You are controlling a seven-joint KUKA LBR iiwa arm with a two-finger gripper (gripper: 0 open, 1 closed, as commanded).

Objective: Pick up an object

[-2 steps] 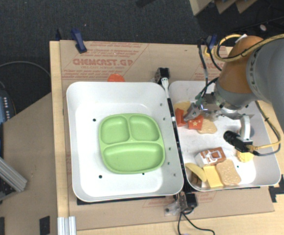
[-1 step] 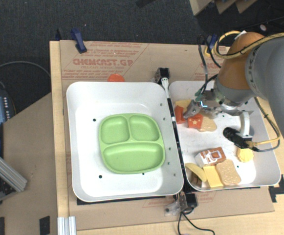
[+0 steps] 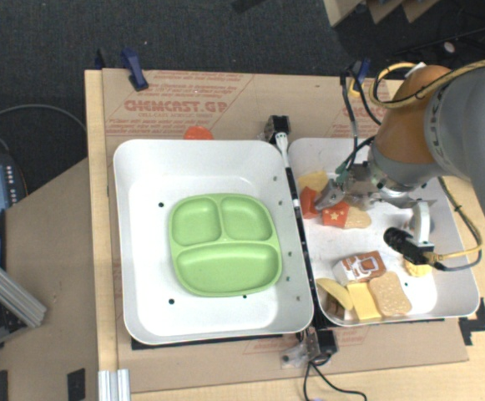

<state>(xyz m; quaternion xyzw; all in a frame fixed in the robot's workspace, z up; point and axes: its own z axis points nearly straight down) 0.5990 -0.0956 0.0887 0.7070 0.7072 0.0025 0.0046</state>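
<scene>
Your gripper (image 3: 342,192) sits low in the right bin (image 3: 459,295), over the red toy (image 3: 334,215) and tan piece (image 3: 357,220) at its far left. I cannot tell how it is set. These pieces crowd together, so you risk nudging neighbours or pinching two, then losing both.

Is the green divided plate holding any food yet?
Empty. All three compartments of the green plate show bare green, lying flat in the left bin.

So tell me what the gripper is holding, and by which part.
Cannot be told: the grey arm's gripper is low over the small red block in the right white bin, its tip hidden.
</scene>
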